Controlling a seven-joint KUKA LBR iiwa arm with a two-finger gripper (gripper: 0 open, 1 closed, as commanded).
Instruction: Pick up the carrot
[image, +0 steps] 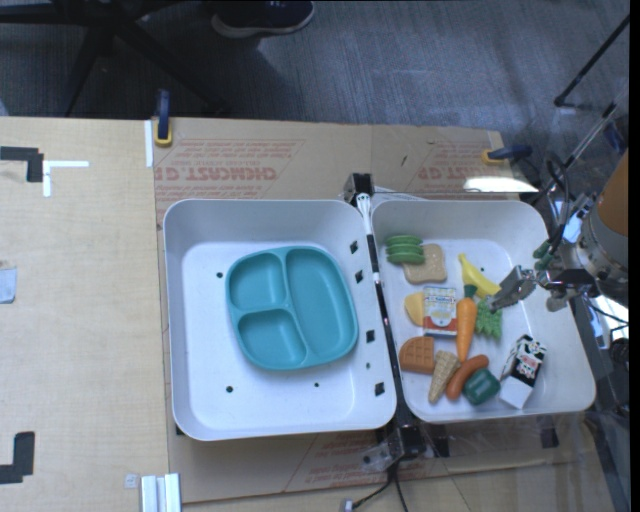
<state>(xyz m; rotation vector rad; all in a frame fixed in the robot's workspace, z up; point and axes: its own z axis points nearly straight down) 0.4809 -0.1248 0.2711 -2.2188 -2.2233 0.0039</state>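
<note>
The carrot (466, 326) is orange with a green leafy top (489, 320). It lies roughly upright in the middle of the right bin (560, 400), among other toy foods. My gripper (514, 287) hangs over the right side of that bin, just above and to the right of the carrot's leafy top and beside the yellow banana (477, 276). I see nothing held in it.
Around the carrot lie a snack packet (439, 308), a waffle (417, 354), a cone (443, 373), a red sausage (468, 374), a green pepper (482, 387) and a cow-print carton (524, 366). Toast (428, 265) and a green piece (405, 248) lie farther back. The left bin (190, 400) holds a teal divided plate (292, 307).
</note>
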